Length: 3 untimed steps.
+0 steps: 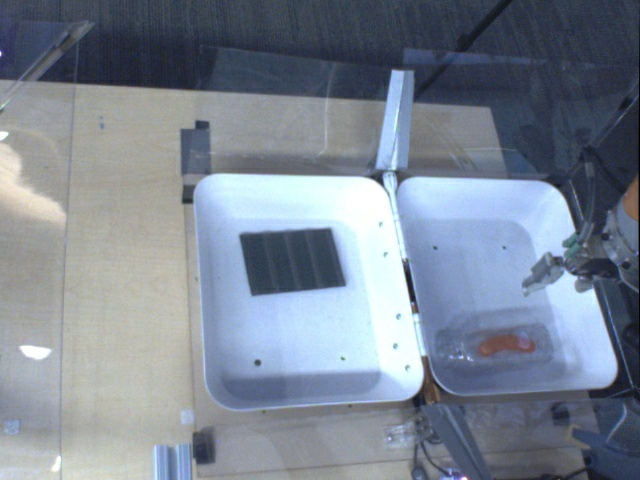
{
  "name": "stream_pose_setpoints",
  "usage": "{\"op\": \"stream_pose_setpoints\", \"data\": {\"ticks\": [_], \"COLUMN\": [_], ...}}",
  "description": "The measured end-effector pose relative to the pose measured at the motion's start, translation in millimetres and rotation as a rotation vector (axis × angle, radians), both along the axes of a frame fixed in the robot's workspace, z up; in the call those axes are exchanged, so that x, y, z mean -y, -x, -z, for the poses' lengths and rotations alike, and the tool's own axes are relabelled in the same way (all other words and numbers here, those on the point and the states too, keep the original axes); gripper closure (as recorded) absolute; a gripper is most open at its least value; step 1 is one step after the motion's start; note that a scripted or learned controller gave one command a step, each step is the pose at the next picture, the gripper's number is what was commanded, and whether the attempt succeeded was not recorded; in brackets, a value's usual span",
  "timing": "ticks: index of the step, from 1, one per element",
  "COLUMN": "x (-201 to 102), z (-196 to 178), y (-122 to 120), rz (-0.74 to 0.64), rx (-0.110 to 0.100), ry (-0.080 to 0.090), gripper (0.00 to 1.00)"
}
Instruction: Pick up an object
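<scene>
One clear packet (497,345) with orange contents lies lengthwise left-to-right in the right bin (470,218), just below-left of the gripper (552,273); whether its jaws are open cannot be told.

Two white bins (300,193) — one dark ribbed mat (293,261), one clear packet (497,343).

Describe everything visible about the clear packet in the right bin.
The clear packet looks like a transparent plastic pouch with something orange-red inside. It lies flat on the floor of the right bin, near the front wall, long side running left to right. The gripper hangs above and to its right, apart from it.
</scene>
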<state>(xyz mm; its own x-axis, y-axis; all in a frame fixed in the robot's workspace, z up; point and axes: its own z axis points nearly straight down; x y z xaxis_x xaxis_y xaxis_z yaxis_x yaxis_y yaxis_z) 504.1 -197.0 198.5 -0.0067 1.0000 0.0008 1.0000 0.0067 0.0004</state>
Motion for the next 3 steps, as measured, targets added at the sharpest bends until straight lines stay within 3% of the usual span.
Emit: {"op": "stream_pose_setpoints", "data": {"ticks": [1, 2, 3], "x": [0, 8, -40], "z": [0, -128, 49], "y": [0, -18, 17], "rz": [0.0, 0.098, 0.285], "rx": [0.0, 0.006, -0.001], "ry": [0.0, 0.003, 0.0], "gripper": [0.0, 0.0, 0.0]}}
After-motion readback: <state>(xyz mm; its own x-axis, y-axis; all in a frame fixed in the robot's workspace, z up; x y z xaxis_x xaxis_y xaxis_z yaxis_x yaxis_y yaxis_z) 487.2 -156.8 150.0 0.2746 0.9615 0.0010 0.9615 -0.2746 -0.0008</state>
